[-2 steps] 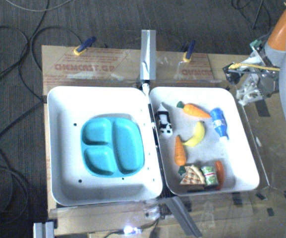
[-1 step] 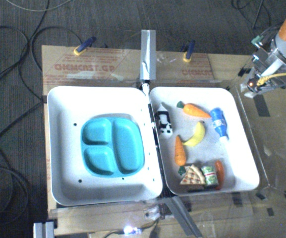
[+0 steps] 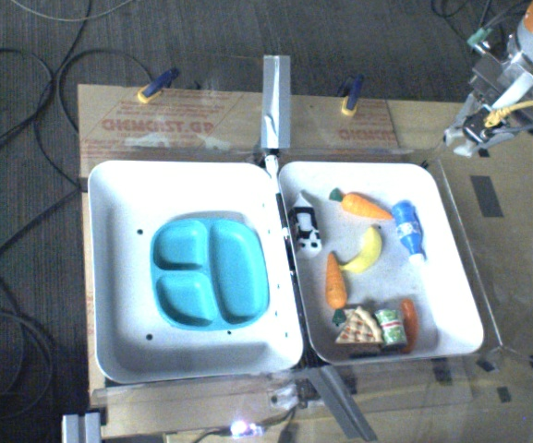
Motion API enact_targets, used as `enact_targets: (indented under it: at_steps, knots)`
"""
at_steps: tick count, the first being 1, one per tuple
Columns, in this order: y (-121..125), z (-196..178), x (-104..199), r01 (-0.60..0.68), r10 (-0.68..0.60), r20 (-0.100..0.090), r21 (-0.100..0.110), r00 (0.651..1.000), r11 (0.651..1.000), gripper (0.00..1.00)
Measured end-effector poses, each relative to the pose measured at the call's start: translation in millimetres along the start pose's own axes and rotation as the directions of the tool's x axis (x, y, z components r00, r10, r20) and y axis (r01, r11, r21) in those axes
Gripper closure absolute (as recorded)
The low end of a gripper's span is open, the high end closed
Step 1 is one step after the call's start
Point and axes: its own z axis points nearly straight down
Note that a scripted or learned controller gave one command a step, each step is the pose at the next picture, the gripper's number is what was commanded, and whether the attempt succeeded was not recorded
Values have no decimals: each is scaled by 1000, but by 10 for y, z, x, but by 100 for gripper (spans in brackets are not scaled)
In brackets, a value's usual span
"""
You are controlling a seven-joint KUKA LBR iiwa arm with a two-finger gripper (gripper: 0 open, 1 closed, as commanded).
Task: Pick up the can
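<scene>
A: Can (image 3: pixel 391 328)?
B: Green-labelled, lying in the right bin (image 3: pixel 451 247) at its near edge, between a sandwich wedge (image 3: pixel 358 326) and a red sausage (image 3: pixel 410 321), touching both.
A: Around it?
B: Carrot (image 3: pixel 336 282) just above the sandwich, banana (image 3: pixel 366 250) mid-bin, second carrot (image 3: pixel 366 206) and blue bottle (image 3: pixel 408 229) farther back, toy cow (image 3: pixel 305 227) by the left wall. Left bin (image 3: pixel 118 266) holds a blue divided tray (image 3: pixel 212 271).
A: Gripper (image 3: pixel 477 129)?
B: Beyond the right bin's far corner, well apart from the can, carrying nothing. Whether its jaws are wide or narrow cannot be told.

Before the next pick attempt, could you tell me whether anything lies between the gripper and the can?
Nothing visible blocks a descent. The gripper sits outside the right bin's far corner; the can lies near the front, wedged between the sandwich and a red item.
</scene>
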Motion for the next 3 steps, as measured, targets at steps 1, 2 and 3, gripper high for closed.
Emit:
enact_targets:
  at_steps: [1,2,3]
  knots:
    - [-239,1239,-446,-410,410,3,4,912,912,100]
    - [194,552,-146,-228,228,2,-1,974,974,100]
    - [115,171,-33,163,-163,2,-2,987,987,100]
